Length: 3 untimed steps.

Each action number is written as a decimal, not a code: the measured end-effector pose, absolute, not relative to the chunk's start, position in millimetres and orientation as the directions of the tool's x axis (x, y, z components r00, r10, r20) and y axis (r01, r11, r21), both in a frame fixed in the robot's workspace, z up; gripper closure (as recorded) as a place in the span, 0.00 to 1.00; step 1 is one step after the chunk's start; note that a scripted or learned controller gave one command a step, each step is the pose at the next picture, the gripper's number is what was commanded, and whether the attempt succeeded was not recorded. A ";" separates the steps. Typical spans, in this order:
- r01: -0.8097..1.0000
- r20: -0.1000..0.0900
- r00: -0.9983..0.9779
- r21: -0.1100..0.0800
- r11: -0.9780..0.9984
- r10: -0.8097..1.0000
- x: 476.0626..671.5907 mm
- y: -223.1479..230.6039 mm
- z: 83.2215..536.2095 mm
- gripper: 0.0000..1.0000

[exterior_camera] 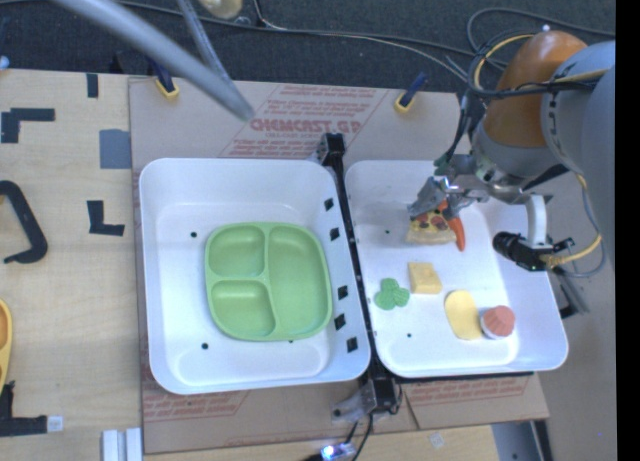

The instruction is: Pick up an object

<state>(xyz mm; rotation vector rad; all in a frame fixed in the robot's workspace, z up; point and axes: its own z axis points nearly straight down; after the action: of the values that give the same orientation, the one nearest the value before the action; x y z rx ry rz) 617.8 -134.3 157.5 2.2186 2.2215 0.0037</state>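
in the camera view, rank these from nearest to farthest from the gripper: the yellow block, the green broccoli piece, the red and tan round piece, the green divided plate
From the gripper, in the right bin:
1. yellow block, just below it, mid-bin.
2. green broccoli piece, lower left, near the divider.
3. red and tan round piece, lower right corner area.
4. green divided plate, in the left bin.

Grey KUKA arm with a rounded orange band above the wrist; black and yellow cables loop around its wrist
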 end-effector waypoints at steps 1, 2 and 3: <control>1.000 0.000 -0.003 0.004 0.003 1.000 624.9 -125.0 209.4 1.00; 1.000 0.000 -0.002 0.005 0.002 1.000 626.2 -124.4 262.7 1.00; 1.000 0.001 -0.005 -0.002 0.005 1.000 603.1 -68.9 254.5 1.00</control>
<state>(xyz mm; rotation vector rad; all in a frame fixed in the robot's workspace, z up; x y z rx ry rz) 603.1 -68.9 254.5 2.2174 2.2283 -0.0017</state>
